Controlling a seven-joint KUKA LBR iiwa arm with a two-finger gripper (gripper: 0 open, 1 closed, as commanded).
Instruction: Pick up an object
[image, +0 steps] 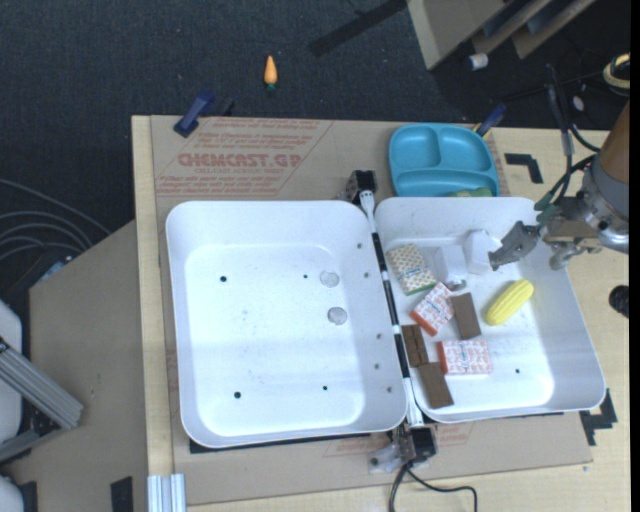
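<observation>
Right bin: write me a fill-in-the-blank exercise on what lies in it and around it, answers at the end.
1. The corn in the right bin is coloured ____.
2. The hand hangs over the ____ bin.
3. The blue tray sits behind the ____ bin.
4. The two clear discs lie in the ____ bin.

Missing words: yellow; right; right; left

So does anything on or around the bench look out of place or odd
Yes. A small orange carrot-like toy lies on the dark floor beyond the bench, away from both bins, near a blue clip at the board's corner. In the right bin the small packets lie scattered at mixed angles, but nothing looks spilled or damaged.
</observation>
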